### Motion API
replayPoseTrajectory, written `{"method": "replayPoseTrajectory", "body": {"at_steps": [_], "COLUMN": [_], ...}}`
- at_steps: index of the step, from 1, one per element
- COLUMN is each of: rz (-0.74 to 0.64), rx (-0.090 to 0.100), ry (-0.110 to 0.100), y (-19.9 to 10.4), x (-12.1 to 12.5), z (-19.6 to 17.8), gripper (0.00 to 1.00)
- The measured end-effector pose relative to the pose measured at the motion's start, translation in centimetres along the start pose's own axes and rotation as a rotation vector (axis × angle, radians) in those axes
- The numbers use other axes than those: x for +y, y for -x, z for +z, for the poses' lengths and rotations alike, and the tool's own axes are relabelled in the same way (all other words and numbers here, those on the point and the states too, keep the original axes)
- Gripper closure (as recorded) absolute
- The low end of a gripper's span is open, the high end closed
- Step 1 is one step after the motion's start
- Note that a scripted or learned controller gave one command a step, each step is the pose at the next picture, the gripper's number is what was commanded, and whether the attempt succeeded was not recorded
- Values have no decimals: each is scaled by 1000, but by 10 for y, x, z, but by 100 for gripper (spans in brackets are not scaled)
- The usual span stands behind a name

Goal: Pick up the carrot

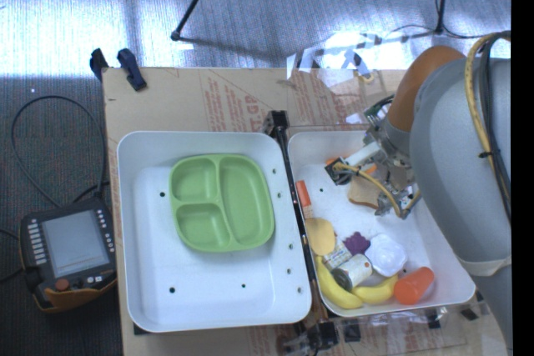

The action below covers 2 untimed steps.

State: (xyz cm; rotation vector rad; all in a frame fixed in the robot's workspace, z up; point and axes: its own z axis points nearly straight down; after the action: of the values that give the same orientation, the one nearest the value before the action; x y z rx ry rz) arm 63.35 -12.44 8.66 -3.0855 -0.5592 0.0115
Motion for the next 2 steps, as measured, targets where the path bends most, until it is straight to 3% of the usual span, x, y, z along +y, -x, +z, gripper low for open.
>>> {"method": "replayPoseTrajectory", "body": {"at_steps": [1, 2], "rz": [-11, -14], "rx": [-2, -3], "ry": [-6, -7], "y": [-2, -2], "x": [-3, -5], "z": [-10, -10], "gripper": [100, 0]}}
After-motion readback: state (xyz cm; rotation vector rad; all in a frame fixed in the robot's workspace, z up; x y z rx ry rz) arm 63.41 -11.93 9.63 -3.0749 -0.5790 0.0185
